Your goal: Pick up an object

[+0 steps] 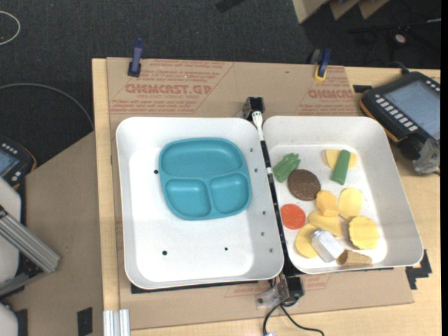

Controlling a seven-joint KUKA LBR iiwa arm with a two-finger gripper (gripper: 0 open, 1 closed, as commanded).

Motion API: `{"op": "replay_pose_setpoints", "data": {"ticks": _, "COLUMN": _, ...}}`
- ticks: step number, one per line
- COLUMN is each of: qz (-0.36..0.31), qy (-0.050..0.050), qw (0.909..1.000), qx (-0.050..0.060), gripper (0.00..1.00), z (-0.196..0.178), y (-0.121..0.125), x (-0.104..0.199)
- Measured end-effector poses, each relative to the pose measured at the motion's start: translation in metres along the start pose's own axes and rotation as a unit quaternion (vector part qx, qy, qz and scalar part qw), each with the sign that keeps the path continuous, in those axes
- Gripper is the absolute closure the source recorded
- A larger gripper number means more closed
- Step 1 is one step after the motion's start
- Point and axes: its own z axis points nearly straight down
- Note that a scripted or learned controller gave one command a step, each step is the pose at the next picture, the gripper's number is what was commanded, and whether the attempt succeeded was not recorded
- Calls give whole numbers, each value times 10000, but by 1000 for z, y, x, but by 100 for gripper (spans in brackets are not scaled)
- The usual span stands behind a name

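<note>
Camera view, looking down at a slant on both bins. On the left, a white bin [140, 257] with a teal three-compartment plate [205, 177] lying flat in its upper half, nothing on the plate. A few small dark dots on the bin floor around it.

On the right, a second white bin [392, 166], touching the first along the middle seam. All the pickable stuff piled in here:
- green leafy piece [286, 166] up near the seam
- brown round disc [304, 184] just below it, touching
- green stick [341, 166] lying across a pale yellow piece [329, 158] toward the far wall
- orange-red round slice [292, 216] near the seam, lower down
- cluster of yellow chunks [350, 202] in the middle, bunched up against each other
- small silvery block [325, 246] tilted among the lower yellow ones
- tan wedge [355, 258] right by the near wall

Hard to say what the toy foods are meant to be.

Under both bins, a brown cardboard sheet [175, 82] with red printing, pinned at the far edge by a blue clamp [136, 58] and a yellow clamp [322, 63]. Black clip [254, 106] at the top of the seam between bins. Off to the right on the bench, a teach pendant [406, 107] with a grey screen, well apart from the toys. Dark carpet beyond the bench.

Jaw state: can't tell from this shot.
</note>
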Motion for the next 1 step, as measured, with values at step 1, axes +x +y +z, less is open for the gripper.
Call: {"op": "replay_pose_setpoints", "data": {"ticks": 1, "qz": -1, "qy": 0, "qw": 10000, "qx": -10, "gripper": 100, "z": 103, "y": -11, "x": 37}}
